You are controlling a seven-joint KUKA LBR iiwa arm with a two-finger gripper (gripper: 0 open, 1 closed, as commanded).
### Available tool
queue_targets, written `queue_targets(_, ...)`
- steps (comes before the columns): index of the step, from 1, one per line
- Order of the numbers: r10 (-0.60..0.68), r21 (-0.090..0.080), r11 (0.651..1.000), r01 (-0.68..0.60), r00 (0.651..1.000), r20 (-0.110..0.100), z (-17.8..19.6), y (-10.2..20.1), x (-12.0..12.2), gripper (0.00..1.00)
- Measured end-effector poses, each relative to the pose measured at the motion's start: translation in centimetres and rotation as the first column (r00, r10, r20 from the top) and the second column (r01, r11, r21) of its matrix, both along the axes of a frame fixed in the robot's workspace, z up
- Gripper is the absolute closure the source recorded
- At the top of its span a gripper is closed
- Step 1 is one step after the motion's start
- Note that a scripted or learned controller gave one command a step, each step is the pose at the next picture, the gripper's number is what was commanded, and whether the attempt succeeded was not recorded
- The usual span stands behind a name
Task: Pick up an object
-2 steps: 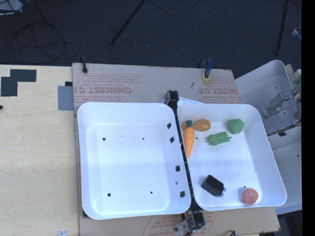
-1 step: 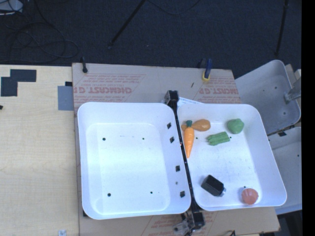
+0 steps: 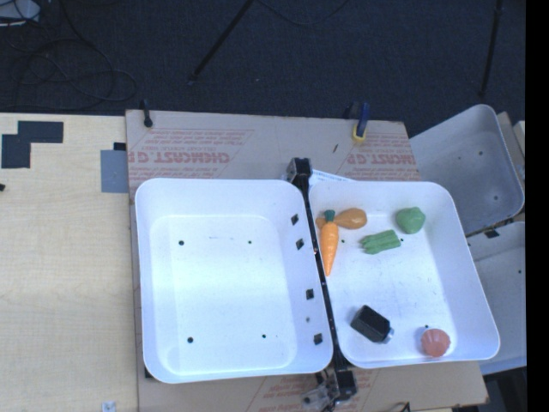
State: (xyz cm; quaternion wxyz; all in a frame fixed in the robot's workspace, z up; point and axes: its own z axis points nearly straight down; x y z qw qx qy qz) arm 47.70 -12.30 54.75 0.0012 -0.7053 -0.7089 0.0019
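Note:
The right bin (image 3: 455, 230) holds several small items. An orange carrot (image 3: 328, 244) lies along its left wall, with an orange-yellow lump (image 3: 351, 219) beside its top. A green rounded piece (image 3: 411, 220) sits at the far right, and a green elongated piece (image 3: 379, 242) lies just below and left of it. A black block (image 3: 371, 324) rests near the front, and a red-orange round fruit (image 3: 435, 342) sits in the front right corner.
The left bin (image 3: 150, 230) stands beside the right one, joined by a black divider strip with clips (image 3: 313, 256). Both rest on a cardboard sheet (image 3: 214, 148). A grey metal plate (image 3: 467, 161) sits at the right. Cables run across the dark floor behind.

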Motion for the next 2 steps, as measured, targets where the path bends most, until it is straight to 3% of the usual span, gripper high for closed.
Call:
queue_targets(1,-0.001,0.001,1.0,0.001,1.0,0.0,-1.1,4.9,3.6,1.0)
queue_targets(2,0.006,0.002,1.0,-0.006,1.0,0.002,-1.1,15.5,8.0,1.0)
